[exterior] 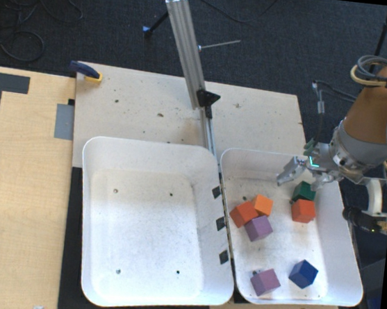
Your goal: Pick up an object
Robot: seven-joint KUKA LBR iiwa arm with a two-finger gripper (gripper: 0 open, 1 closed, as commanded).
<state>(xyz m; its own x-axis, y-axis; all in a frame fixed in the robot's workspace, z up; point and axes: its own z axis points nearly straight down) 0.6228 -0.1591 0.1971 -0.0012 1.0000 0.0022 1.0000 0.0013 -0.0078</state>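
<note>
Two white bins. In right bin: two purple blocks, two red-orange, one orange, one blue, one green.

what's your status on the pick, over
Gripper over right white bin, above small dark green block, nothing seen held. Red-orange cube touching the green block's near side. No obstruction seen.

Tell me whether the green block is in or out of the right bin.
In: the green block sits inside the right bin, above a red block.
</note>
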